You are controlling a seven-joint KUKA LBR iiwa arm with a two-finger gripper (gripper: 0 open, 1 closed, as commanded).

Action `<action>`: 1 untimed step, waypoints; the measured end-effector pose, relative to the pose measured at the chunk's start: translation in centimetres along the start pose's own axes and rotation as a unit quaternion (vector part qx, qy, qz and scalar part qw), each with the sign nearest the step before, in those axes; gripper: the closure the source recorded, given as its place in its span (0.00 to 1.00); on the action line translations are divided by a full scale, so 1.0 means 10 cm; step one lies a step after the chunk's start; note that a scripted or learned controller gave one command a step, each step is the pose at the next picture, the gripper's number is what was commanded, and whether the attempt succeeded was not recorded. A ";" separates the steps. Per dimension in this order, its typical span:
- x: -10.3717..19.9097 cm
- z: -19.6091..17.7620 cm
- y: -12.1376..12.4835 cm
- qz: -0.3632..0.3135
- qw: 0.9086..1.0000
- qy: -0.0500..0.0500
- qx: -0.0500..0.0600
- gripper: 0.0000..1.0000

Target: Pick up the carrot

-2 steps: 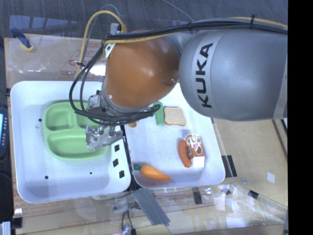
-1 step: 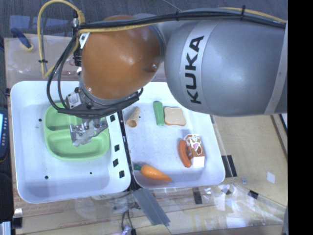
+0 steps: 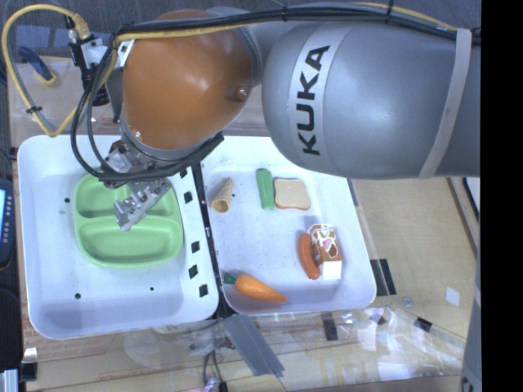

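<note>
Claw (image 3: 135, 204) hangs over the green divided tray (image 3: 98, 247) in the left bin (image 3: 49, 300), nothing between its fingers. I cannot tell from this slanted look-down whether they are spread or pressed together; the metal tips blur into one cluster.

Carrot (image 3: 257, 287) lies in the right bin (image 3: 359, 280), near its front edge toward the front-left corner, just beside the wall dividing the two bins. Green top points at the divider, tip toward the bin's middle. It lies flat, slightly angled.

Other items in the right bin, all apart from the carrot: a cone (image 3: 221, 194) and a green stick (image 3: 265, 188) toward the back edge, a slice of bread (image 3: 292, 193) beside them, a sausage (image 3: 308, 256) and a small carton (image 3: 327, 247) touching each other toward the right edge.

My read: approach not begun; the claw is in the wrong bin.

To do it well, I'd lift clear of the divider wall, cross over, then turn the wrist so the fingers close across the carrot's narrow width, not along it. Aim at the thick half near the green top. Watch the front wall and divider: a finger may strike either on descent. A smooth tapered body may squirt out if pinched near the tip.
</note>
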State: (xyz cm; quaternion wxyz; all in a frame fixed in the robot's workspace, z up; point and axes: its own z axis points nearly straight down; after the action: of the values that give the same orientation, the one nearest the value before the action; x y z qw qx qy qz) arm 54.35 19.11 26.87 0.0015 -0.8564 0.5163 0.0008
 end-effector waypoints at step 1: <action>-0.26 -0.08 -0.10 -0.204 0.979 0.000 0.001 1.00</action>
State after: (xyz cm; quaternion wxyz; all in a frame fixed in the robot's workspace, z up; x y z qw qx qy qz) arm 53.99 21.91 27.64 0.0024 -0.9436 0.3312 0.0003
